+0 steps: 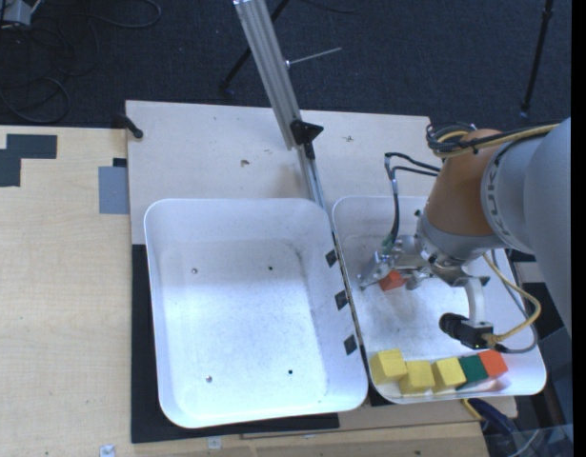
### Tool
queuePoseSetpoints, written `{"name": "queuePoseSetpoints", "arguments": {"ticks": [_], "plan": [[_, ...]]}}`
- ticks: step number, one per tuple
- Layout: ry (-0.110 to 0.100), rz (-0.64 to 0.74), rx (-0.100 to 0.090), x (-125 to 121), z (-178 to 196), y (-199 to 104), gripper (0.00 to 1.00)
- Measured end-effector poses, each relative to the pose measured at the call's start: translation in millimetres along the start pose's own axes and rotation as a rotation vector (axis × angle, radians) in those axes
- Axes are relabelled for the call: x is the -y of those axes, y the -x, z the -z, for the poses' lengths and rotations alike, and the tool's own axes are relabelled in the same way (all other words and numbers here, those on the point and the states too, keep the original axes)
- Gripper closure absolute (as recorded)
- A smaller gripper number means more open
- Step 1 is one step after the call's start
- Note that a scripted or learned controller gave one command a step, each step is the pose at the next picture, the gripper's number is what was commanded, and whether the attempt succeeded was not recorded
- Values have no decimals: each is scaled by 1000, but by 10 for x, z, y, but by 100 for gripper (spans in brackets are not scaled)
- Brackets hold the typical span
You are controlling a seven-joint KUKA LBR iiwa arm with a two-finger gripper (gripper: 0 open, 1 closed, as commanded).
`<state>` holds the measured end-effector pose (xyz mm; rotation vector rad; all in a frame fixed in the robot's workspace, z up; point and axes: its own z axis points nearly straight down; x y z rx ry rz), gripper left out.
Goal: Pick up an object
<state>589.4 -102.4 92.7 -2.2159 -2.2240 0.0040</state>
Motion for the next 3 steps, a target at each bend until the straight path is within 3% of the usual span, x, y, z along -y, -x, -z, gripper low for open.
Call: {"name": "queuePoseSetpoints", "arguments": {"ticks": [1,2,3], "plan": [[1,-6,0,13,125,19,100],[6,4,-4,-9,1018,-925,100],[-7,1,-3,722,965,-1447,100]]}}
